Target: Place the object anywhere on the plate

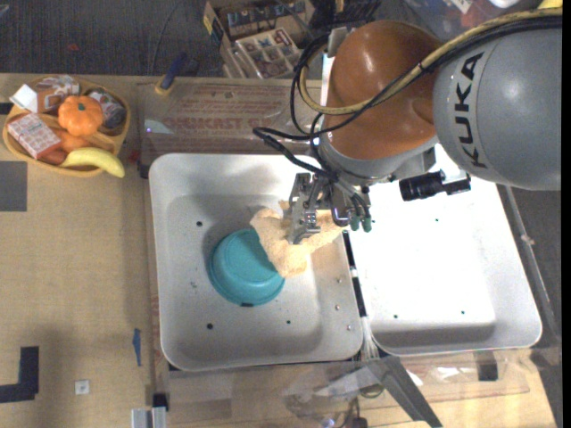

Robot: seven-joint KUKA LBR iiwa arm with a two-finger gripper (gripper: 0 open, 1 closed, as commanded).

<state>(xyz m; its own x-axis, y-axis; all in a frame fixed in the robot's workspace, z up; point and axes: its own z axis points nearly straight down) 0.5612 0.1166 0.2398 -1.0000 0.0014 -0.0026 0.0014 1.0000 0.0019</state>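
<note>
One claw (308, 226), grip state unreadable, hangs over the pale yellow object (290, 243) in the left bin (178, 203), touching the teal plate (245, 270); a lift could snag it.

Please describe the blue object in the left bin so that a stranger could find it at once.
Look in the left white bin, near its middle. The teal bowl lies there, tipped, touching a pale yellow cloth-like object under the gripper. It alone is round and blue-green.
</note>
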